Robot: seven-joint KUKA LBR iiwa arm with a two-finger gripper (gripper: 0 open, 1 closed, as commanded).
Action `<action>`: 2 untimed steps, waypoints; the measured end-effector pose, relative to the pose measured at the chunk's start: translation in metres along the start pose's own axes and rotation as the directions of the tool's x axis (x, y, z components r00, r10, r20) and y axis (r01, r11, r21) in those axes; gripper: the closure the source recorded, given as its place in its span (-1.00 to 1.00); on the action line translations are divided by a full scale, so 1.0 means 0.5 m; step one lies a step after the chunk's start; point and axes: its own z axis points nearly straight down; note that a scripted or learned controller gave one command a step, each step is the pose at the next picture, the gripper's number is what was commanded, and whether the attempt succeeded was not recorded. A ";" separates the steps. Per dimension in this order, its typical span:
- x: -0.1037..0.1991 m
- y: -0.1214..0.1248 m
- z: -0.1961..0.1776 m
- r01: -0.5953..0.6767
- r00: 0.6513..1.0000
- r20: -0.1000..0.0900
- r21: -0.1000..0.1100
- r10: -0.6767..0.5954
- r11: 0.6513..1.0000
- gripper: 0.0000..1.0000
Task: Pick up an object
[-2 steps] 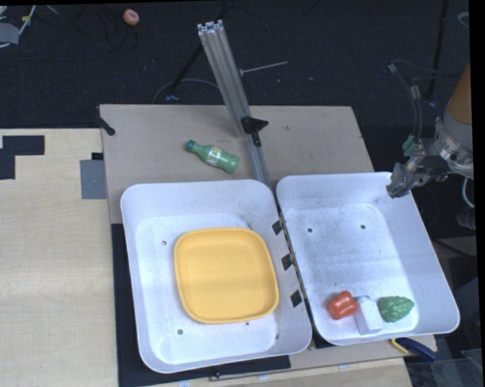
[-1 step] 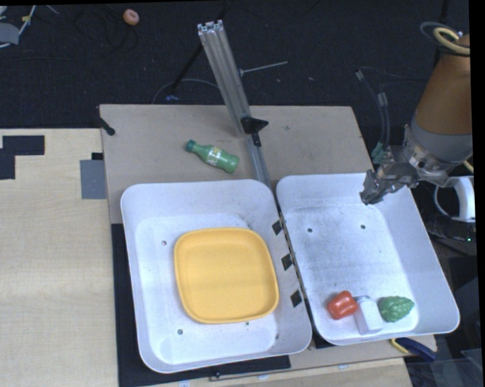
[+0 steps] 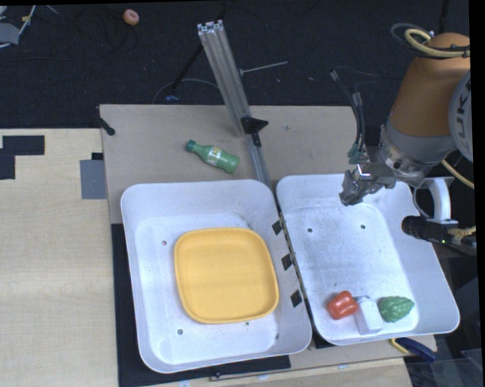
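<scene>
Bench inspection, taken left to right with the left bin as landmark. Inside that bin lies a yellow square plate, flat and roughly centred. Behind the bin's far rim, on the bare bench board, a green bottle lies on its side; its pale label cannot be read. Right of the landmark, touching it along one edge, sits the right bin. In that bin's near corner, a red pepper, a small white item and a green leafy piece lie close together. The gripper hangs over the right bin's far rim, well apart from those objects. Whether it is open or closed cannot be told; nothing is visibly held.
</scene>
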 end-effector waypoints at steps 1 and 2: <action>0.099 0.007 0.029 0.001 1.000 0.000 0.001 -0.001 1.000 1.00; 0.207 0.017 0.051 0.001 1.000 0.000 0.001 -0.001 1.000 1.00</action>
